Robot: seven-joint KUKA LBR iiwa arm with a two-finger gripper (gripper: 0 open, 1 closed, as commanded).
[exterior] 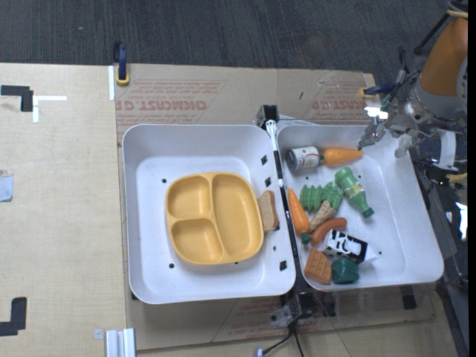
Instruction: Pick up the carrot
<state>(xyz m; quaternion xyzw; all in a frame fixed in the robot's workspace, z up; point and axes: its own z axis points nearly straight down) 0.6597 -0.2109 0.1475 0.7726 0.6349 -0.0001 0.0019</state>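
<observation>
we see one carrot (342,155) at the far end of the right bin (416,229), its tip beside a small can (303,157) — a second carrot (298,213) lies by the left wall. the jaws (385,134) hover just right of the far carrot; we cannot tell their opening. a yellow plate (214,218) fills the left bin (141,222).

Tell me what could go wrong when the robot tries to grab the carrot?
1. Wrong pick: there are two orange carrot-like pieces. One carrot lies by the small can near the tool; another lies against the right bin's left wall.
2. The nearer carrot touches the can, so the tool may bump or grab the can instead.
3. The second carrot is packed against the green toy vegetable and the wall, leaving little room.
</observation>
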